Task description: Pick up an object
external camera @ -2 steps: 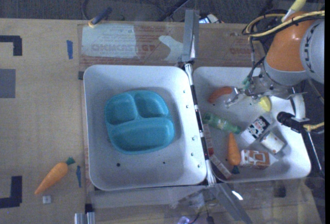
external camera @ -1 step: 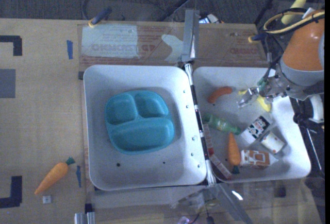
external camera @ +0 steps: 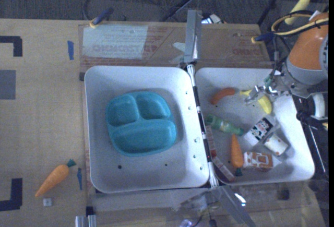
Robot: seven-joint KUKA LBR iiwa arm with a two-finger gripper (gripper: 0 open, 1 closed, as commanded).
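The left bin (external camera: 99, 132) bears a blue divided plate (external camera: 141, 121), a stiff moulded piece, too broad and flat for a two-finger pinch except at its rim. The right bin (external camera: 300, 168) carries the likelier picks, all small toy foods that look light and hard. A green bottle (external camera: 225, 126) lies on its side near the divider, round and probably slippery; take it across the body. An orange carrot (external camera: 237, 152) tapers, so grip its thick end. A small printed carton (external camera: 258, 160) and a white block (external camera: 276, 144) offer flat, parallel faces. An orange sausage shape (external camera: 224, 95) and a yellow banana (external camera: 265, 103) lie just beside the gripper (external camera: 259, 93), which hangs low at the bin's far side; whether it is spread or pinching cannot be told.
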